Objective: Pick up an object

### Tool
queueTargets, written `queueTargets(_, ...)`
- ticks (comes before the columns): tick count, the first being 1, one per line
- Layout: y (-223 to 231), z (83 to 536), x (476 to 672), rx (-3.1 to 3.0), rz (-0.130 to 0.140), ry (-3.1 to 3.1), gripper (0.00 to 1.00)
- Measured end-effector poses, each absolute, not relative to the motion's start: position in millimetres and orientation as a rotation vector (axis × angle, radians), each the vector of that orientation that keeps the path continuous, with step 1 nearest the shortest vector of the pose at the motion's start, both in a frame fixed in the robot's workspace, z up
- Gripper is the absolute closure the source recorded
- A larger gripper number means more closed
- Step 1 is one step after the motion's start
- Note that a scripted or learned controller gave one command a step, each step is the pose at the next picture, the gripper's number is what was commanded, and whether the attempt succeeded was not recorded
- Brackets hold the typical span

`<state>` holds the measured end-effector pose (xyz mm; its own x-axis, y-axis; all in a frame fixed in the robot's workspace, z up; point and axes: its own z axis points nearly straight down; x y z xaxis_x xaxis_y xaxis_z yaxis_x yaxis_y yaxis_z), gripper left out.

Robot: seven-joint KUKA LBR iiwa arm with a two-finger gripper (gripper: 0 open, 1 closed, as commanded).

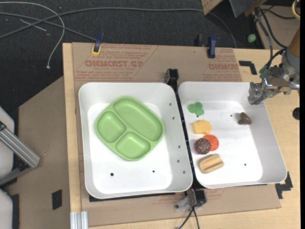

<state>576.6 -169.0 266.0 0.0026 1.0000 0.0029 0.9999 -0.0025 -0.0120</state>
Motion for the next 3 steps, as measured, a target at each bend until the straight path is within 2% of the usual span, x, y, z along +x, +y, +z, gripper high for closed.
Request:
queueTargets(1, -169, 272, 578.7, -2.221, 0.000, -2.221, 0.00)
queueTargets(3, -173, 187, 577.4, -2.218, 0.004, -2.217, 0.00)
